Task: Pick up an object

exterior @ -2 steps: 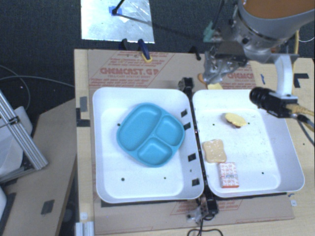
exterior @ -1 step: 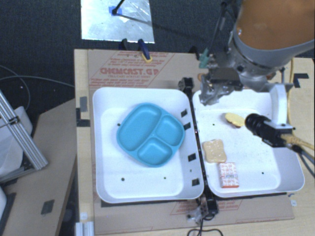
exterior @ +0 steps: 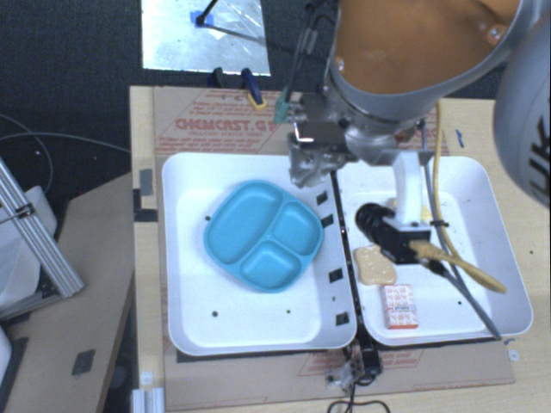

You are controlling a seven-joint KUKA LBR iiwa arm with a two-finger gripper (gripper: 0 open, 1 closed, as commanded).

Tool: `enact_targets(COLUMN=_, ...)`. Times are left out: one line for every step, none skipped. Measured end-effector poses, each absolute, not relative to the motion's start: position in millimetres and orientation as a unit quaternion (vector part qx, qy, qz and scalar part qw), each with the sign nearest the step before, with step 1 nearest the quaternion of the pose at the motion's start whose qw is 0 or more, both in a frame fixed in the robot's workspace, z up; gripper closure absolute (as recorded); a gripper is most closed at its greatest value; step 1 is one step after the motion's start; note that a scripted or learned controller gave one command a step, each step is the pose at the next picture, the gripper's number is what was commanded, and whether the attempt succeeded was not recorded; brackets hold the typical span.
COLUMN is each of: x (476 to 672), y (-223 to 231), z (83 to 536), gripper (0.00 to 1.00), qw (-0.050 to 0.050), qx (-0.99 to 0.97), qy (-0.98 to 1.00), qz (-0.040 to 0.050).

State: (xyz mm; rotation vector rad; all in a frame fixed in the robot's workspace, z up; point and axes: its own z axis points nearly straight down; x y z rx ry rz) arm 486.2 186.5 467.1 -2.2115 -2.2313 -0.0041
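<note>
Tool (exterior: 306, 172) poised above the bins' divider beside the blue divided plate (exterior: 263, 235), finger state impossible to tell; approach step apparently, next needing descent onto a target.

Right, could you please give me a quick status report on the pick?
End effector above the bins' divider, nothing visibly held. Blue plate in left bin. Small items in right bin.

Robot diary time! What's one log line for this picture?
gripper: above bins' divider, fingers unclear | blue divided plastic plate: left bin | tan cracker, small red-white packet: right bin
</note>
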Motion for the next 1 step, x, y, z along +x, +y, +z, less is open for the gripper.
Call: enact_targets(x=485.9, y=160.1, z=335.8, gripper=1.00, qw=0.002, qx=-0.708, qy=-0.706, qz=0.0044)
